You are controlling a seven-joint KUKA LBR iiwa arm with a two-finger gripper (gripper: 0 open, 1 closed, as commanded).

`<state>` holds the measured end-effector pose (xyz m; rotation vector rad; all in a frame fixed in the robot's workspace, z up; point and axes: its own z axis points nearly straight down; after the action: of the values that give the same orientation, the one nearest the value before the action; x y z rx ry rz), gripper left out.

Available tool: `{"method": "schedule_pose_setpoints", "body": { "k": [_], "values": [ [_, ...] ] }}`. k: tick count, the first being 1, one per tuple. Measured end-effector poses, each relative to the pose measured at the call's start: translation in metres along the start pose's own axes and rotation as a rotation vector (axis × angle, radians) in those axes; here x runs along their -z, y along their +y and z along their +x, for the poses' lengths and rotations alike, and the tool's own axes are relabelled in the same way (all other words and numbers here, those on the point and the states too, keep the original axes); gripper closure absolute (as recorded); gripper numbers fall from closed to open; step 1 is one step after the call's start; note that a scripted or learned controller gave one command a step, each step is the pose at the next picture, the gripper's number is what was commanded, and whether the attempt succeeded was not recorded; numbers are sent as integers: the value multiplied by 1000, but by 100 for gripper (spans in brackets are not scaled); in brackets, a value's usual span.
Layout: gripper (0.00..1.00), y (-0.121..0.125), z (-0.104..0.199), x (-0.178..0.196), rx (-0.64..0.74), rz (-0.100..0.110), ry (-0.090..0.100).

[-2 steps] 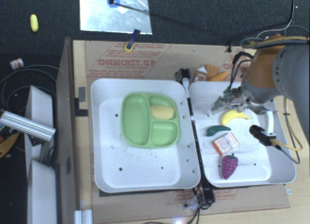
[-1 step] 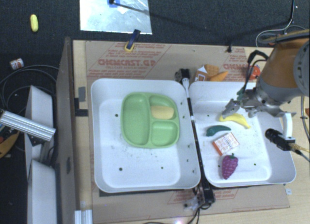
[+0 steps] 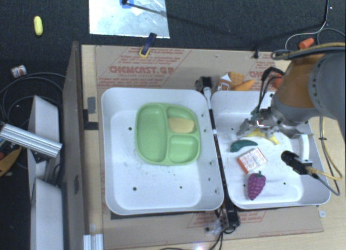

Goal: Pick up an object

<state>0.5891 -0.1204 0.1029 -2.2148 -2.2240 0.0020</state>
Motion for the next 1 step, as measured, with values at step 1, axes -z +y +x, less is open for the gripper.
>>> {"method": "schedule_pose_setpoints", "body": {
  "k": [1],
  "values": [
    [0,-25,27,-20,1,1,1]
  ]
}}
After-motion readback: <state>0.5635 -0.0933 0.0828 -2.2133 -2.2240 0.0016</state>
